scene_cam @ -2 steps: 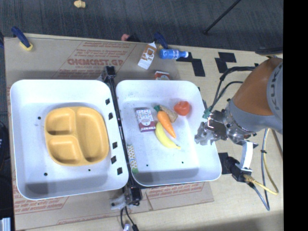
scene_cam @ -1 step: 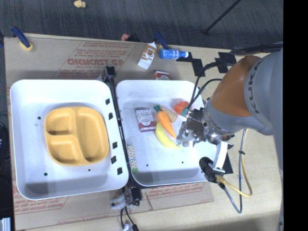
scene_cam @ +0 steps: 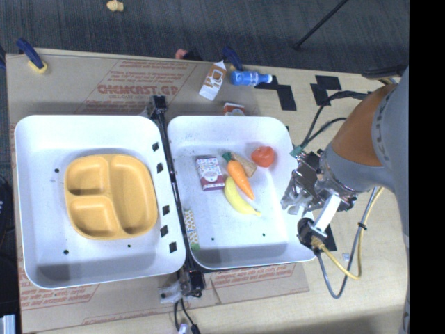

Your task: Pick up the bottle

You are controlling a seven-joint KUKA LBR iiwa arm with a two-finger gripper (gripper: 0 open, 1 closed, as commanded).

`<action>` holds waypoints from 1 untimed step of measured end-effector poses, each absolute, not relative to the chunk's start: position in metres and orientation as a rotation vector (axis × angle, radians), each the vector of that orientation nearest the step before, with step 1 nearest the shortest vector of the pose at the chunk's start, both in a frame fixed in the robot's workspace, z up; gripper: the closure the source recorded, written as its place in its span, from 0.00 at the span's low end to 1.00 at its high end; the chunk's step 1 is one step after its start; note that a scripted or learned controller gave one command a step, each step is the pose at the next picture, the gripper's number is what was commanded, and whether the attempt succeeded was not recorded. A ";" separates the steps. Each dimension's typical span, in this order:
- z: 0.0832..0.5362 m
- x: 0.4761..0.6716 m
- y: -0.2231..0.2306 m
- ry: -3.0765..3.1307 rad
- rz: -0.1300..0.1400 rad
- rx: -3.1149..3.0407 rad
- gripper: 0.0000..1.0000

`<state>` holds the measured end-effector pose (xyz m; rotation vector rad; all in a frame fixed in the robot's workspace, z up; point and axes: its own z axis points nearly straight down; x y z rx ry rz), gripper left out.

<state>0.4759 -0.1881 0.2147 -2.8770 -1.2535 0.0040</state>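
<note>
Over the right bin's outer rim: the tool [scene_cam: 300, 195] is hanging at the end of the grey arm [scene_cam: 368, 152], which is reaching in from the right side of the worktop [scene_cam: 348, 298].
Tool state: from where I am standing I cannot tell whether it is parted or closed; nothing is showing in it.
Right bin [scene_cam: 208, 252]: just beside the tool, and it is holding a banana [scene_cam: 240, 199], a carrot [scene_cam: 240, 175], a small brown packet [scene_cam: 210, 172] and a red tomato [scene_cam: 263, 156], all clustered near the middle.
Left bin [scene_cam: 35, 186]: it is carrying a yellow divided plate [scene_cam: 110, 195] and is lying well apart from the tool.
Bottle [scene_cam: 250, 78]: a small blue bottle is lying on its side on the cardboard behind the right bin, outside both bins, next to a small carton [scene_cam: 212, 81].
Tool to bottle: they are well apart, with the far corner of the right bin sitting between them.
Progress: as I am reading it, the pick is not yet begun; the bottle is resting untouched.
Left to do: I am judging that the arm needs to travel over to the bottle, come down on it, close on it and lift.
</note>
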 end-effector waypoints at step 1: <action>0.190 0.476 -0.189 -0.326 0.006 -3.120 1.00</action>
